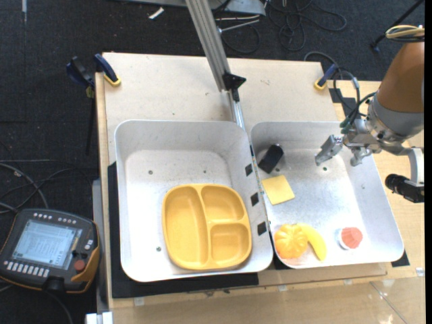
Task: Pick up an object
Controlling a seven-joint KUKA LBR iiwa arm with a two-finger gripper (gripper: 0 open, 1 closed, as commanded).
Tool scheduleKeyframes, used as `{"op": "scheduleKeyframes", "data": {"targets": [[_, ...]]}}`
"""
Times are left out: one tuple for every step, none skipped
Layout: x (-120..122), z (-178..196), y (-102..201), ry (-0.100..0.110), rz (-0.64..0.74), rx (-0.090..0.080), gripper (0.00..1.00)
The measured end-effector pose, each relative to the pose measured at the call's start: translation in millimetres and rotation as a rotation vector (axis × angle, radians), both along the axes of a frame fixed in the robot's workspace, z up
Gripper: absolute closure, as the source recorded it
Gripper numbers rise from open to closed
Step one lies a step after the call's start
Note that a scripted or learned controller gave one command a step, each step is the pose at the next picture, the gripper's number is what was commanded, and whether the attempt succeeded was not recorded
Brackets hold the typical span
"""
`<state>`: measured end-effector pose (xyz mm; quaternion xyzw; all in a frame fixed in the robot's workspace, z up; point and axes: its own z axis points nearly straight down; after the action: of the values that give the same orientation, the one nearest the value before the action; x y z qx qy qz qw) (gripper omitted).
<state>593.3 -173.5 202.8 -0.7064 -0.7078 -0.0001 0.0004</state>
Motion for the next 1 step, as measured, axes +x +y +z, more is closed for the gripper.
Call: {"op": "scheduleKeyframes", "data": {"targets": [[0.0,0.0,0.0,0.0,0.0,0.0,0.0]]}}
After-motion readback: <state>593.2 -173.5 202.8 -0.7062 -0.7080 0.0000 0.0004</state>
